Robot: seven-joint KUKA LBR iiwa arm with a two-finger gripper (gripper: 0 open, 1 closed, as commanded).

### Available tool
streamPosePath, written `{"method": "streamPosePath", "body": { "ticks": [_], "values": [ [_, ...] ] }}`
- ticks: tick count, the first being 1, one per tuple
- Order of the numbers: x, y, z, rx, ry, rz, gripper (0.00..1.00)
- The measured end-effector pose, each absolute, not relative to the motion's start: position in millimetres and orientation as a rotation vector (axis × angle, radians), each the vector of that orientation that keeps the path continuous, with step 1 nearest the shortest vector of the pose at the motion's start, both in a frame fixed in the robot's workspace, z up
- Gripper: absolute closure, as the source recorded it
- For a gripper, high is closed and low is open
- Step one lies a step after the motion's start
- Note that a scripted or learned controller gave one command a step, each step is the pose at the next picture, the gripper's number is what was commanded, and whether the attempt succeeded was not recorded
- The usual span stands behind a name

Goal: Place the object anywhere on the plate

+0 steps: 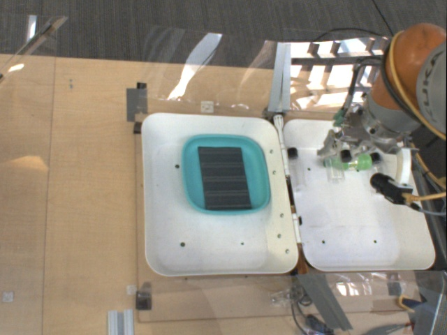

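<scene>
A teal square plate (pixel 260 180) with rounded corners lies in the middle of the left bin (pixel 164 236). A dark grey ribbed rectangular object (pixel 224 178) lies flat on the plate, inside its rim. My gripper (pixel 344 156) hangs over the upper part of the right bin (pixel 349 243), well to the right of the plate and apart from the grey object. Small green pieces (pixel 361 162) show at the gripper's tip; I cannot tell whether they belong to it.
A raised divider (pixel 288 194) runs between the two bins. A black part with a yellow cable (pixel 388 185) sticks out over the right bin below the wrist. The grey and orange arm (pixel 415 68) fills the upper right corner.
</scene>
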State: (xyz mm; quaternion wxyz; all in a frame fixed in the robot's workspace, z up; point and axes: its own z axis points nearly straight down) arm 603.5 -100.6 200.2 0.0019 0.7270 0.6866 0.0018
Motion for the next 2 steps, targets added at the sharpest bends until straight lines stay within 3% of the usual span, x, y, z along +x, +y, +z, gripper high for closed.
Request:
{"method": "streamPosePath", "body": {
  "ticks": [1, 2],
  "values": [
    [571.7, 11, 184, 2.134, 2.302, 0.005, 1.0],
    [665.6, 89, 218, 1.926, 2.478, 0.005, 1.0]
  ]
}}
